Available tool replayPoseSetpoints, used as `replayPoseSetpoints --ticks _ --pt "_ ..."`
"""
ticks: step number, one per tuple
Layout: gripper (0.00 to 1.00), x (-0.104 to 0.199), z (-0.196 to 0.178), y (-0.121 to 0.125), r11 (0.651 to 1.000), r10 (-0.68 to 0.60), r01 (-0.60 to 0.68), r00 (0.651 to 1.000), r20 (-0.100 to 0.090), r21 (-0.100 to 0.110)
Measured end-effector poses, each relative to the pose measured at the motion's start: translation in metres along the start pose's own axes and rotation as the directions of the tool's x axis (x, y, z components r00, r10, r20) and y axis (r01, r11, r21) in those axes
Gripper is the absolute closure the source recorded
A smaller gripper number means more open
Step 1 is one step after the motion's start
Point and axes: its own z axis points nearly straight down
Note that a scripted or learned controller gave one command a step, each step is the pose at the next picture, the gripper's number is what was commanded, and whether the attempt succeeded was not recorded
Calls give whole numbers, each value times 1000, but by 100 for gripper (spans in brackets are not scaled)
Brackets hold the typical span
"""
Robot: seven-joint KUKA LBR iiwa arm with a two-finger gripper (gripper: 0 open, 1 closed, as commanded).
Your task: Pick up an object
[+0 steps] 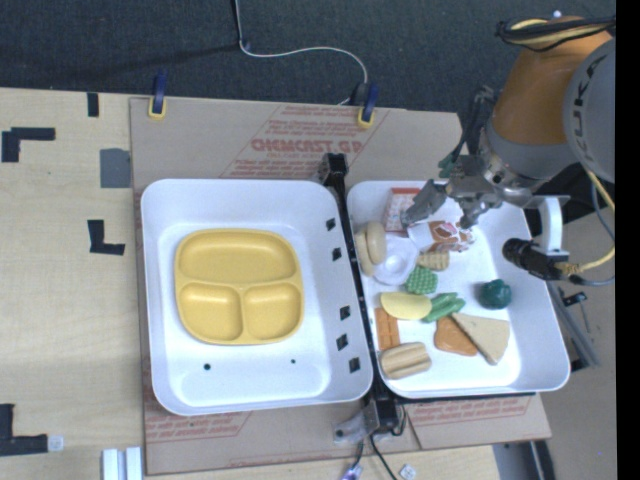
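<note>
Toys crowd the right bin (540,368), and that clutter looks to be why the arm (545,88) has its gripper (450,206) low over the far end of that bin: the pile gives a grasp attempt plenty of targets. Taking the right bin as landmark, the gripper sits above its far half, over a red-and-white printed packet (398,208) and a small red-and-white piece (446,234). The jaws seem parted, one dark finger splayed toward the packet and the other toward the small piece, with nothing visibly between them, so I judge them released, though the slant makes this less than certain. No single object is named by the task; the likeliest candidate, judged by position alone, is the small red-and-white piece directly under the gripper, patterned, too small to identify. Nearer the bin's middle lie a green knobbly piece (422,280), a yellow banana-like shape (404,305) and a green pod (443,306); a dark teal ball (493,293) sits toward its right wall, with a tan wedge (486,336) and a bread-like roll (404,360) at the near end. Beside the right bin, the left bin (160,268) holds a yellow divided tray (239,285), and both bins rest on the table (60,268).
</note>
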Motion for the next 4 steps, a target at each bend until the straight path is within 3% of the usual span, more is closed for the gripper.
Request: replayPoseSetpoints --ticks 1,2,3,4 --pt "0 -30 146 -27 1000 4 -4 1000 -1 7" --pt "0 -7 150 -16 1000 0 0 1000 1 0" --pt "0 -7 149 -51 1000 1 -1 1000 1 -3" --pt "0 -17 149 -61 1000 0 0 1000 0 -4"
